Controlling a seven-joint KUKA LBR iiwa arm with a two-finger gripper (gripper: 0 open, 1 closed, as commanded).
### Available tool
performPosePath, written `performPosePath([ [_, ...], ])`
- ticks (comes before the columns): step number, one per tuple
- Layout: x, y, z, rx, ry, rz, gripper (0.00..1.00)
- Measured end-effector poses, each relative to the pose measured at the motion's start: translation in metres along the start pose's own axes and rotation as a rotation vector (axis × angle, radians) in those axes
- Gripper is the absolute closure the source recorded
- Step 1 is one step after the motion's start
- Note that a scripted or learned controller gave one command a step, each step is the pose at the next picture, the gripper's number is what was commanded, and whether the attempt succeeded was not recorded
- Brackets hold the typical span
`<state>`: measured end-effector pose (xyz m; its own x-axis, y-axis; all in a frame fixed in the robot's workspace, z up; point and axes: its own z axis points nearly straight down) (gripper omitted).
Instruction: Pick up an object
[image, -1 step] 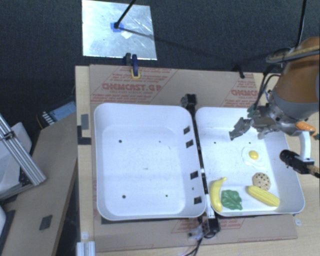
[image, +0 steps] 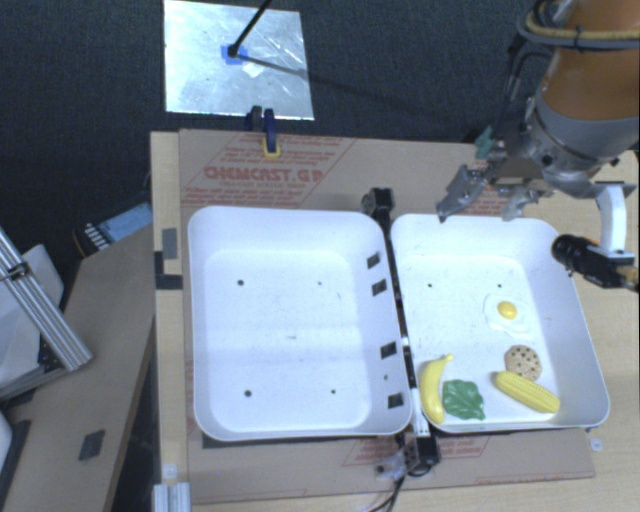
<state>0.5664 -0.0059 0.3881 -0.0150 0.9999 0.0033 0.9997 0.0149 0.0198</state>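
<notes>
Five toy foods lie in the right bin (image: 575, 300), all toward its near half. The banana (image: 433, 388) rests against the near-left corner, touching a green leafy piece (image: 463, 399) on its right. A corn cob (image: 526, 392) lies near the front wall, with a round cookie (image: 522, 360) just behind it and a fried egg (image: 506, 311) farther back, apart from the rest.

These look like light, stiff plastic pieces with smooth skins that may slip. The corn cob seems the best pick: it stands free enough for fingers to close across its narrow width at the middle. The banana sits tight to the wall and the leaf. The egg and cookie lie flat, offering little to pinch.

The gripper (image: 487, 202) hangs above the far rim of the right bin, well apart from every item, its fingers spread and holding nothing.

The left bin (image: 215, 225) has bare white floor with a few dark specks.
</notes>
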Motion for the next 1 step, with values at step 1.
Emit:
performPosePath([
  [1,0.0260,-0.0355,-0.0860,0.006,-0.001,0.007,0.00],
])
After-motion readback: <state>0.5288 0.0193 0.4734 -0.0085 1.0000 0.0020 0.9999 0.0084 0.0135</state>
